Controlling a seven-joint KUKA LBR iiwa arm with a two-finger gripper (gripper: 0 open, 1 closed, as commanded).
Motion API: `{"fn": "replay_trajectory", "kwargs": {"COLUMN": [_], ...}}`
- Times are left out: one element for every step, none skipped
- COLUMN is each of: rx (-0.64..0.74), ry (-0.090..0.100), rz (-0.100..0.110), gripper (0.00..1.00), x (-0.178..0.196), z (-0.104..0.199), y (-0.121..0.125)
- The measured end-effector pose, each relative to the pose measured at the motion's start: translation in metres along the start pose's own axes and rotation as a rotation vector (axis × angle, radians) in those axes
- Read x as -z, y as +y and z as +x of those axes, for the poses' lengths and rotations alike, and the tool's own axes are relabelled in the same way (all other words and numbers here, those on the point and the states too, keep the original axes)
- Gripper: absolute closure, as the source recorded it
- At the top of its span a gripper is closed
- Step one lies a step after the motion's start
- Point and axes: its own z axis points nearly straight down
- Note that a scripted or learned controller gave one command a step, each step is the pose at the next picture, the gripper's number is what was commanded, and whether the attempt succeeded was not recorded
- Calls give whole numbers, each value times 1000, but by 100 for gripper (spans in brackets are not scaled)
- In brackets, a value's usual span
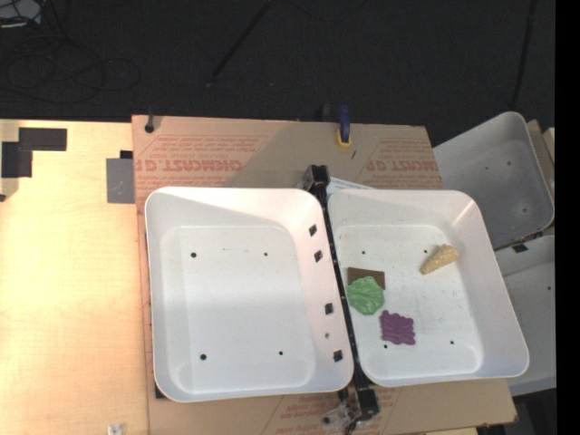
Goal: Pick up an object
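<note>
The right bin (494, 270) holds several small objects. A green rounded piece (366, 295) lies near the bin's left wall, partly on a small brown square (366, 276). Just below and to the right of it rests a purple bumpy piece (397, 328). A tan wedge-shaped piece (440, 258) sits farther back toward the right.
The left bin (163, 243) stands beside the right one, joined along a black clipped seam (328, 279). Both rest on a cardboard sheet (236, 157) over a light wooden bench (63, 279). A spare white bin (512, 175) leans at the right edge.
</note>
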Motion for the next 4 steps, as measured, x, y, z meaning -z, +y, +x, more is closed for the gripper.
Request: {"fn": "replay_trajectory", "kwargs": {"rx": [1,-3,0,-2], "ry": [4,3,3,0], "rz": [17,24,-9,13], "gripper": [100,100,100,100], "x": [-116,-338,-195,-266], "z": [69,130,179,220], "y": [-7,-11,-4,7]}}
